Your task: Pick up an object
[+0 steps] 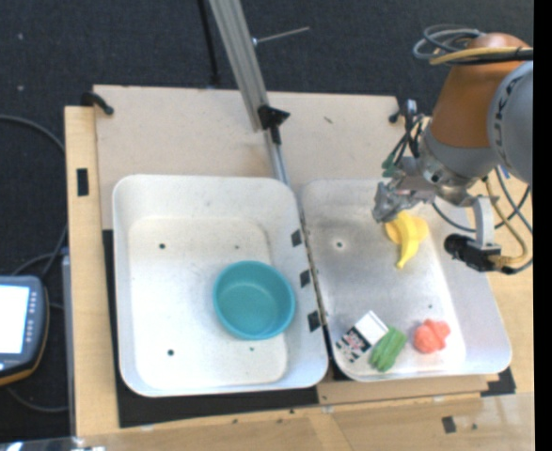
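- We see the arm reaching in from the right over the far part of the right bin.
- The gripper sits just at the far end of a yellow banana, apparently touching its top.
- Hand state: we cannot tell; the wrist body hides it, and no part of the banana is visibly clamped.
- The banana lies in the right bin, toward its far right side, curving down toward us.
- Other items in the right bin, near edge: a small black-and-white box, a green thing touching it, a red-orange lump just to the right.
- The left bin holds a teal bowl, well apart from the arm.
- Our judgement: the try is aimed at the banana, at or just before the grasp.
- Risk: contact is at the tip, not the middle; the fruit could pivot or slip out on lifting.
- Risk: a curved, smooth skin may roll under a closing pinch and be pushed aside.
- Risk: the hanging cables beside the wrist lie close to the bin's right rim and could snag.
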{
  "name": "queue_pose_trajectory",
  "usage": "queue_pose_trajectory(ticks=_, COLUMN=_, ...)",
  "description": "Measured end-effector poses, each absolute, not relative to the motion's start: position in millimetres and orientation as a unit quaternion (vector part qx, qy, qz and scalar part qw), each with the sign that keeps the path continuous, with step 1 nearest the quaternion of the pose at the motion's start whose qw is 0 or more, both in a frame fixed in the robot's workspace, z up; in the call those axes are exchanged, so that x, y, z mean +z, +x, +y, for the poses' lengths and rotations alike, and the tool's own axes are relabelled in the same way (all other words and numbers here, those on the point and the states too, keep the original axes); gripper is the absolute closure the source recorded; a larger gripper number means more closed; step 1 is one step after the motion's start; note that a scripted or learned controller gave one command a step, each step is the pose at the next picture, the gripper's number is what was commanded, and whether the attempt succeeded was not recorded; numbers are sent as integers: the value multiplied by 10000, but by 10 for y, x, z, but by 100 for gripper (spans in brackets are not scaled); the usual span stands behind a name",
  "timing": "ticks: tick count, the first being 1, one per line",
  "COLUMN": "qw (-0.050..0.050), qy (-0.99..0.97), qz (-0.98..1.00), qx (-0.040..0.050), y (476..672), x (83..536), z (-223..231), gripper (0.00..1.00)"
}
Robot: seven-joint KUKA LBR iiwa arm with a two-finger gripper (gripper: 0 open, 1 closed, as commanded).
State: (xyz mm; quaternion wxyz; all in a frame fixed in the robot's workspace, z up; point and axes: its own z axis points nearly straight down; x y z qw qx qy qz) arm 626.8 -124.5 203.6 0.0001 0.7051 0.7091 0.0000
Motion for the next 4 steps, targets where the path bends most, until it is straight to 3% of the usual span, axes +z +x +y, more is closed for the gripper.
queue_pose_trajectory(ticks=2, qw=7, qy=7045, qz=7097, qx=21, y=6143, x=2251, z=-206, gripper=100)
queue_pose_trajectory(ticks=4, qw=0, qy=7039, qz=7103, qx=20, y=5793, x=2472, z=846, gripper=100)
